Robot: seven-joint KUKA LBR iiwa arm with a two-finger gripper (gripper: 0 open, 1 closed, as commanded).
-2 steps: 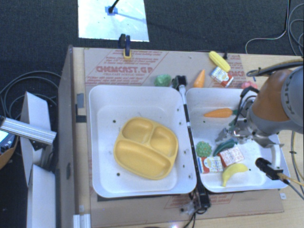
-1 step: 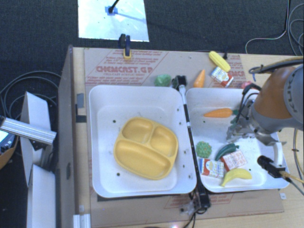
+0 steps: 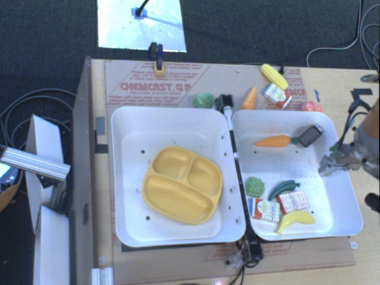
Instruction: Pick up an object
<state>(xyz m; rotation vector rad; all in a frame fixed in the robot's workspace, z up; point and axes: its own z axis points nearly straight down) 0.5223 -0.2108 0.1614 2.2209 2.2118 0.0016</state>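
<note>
The flat wooden bench (image 3: 178,79) is carrying two shallow white plastic bins side by side. The left white bin (image 3: 127,159) is holding a yellow three-compartment plastic tray (image 3: 181,184), lying slightly askew near its middle. The right white bin (image 3: 344,200) is holding the loose toys: an orange plastic carrot (image 3: 273,141) lying near its far wall, a dark grey rectangular block (image 3: 309,135) just beside the carrot's leafy end, a green knobbly broccoli piece (image 3: 255,186), a dark green curved pod (image 3: 282,189), two small red-and-white printed cartons (image 3: 278,207) touching each other, and a yellow plastic banana (image 3: 295,220) near the bin's front wall.

The grey arm is reaching in from the right, and its two-finger gripper (image 3: 328,165) is hovering over the bare right-hand side of the right bin, near its rim. No toy is sitting between its tips; whether the tool is released or clenched I cannot tell, since it is too small and blurred here.

The step in hand is likely choosing and approaching a target. The grey block and the carrot are lying nearest, with bare floor around them. A good descent is probably one centred over a single item, across its narrow width, away from the bin wall and from the crowded cluster at the front.
</note>
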